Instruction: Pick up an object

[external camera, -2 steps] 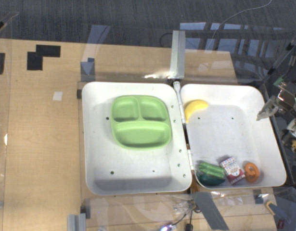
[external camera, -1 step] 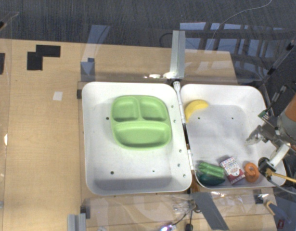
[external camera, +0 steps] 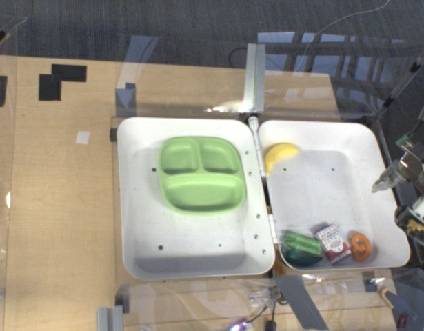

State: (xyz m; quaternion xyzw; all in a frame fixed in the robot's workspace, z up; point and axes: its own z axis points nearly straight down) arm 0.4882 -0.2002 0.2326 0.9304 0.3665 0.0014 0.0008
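The right bin [external camera: 336,143] holds a yellow fruit-like object [external camera: 280,155] in its far left corner. Along its near edge lie a green object [external camera: 301,247], a small red and white carton [external camera: 332,243] and an orange round object [external camera: 360,246]. My gripper [external camera: 391,180] hangs at the right rim of this bin, above the wall and well apart from every object. Nothing is seen in its grasp.
The left bin [external camera: 139,185] carries a green divided plate [external camera: 200,173] in its middle. A metal divider post [external camera: 256,81] stands behind the seam between the bins. Wooden bench surface [external camera: 53,185] stretches to the left.
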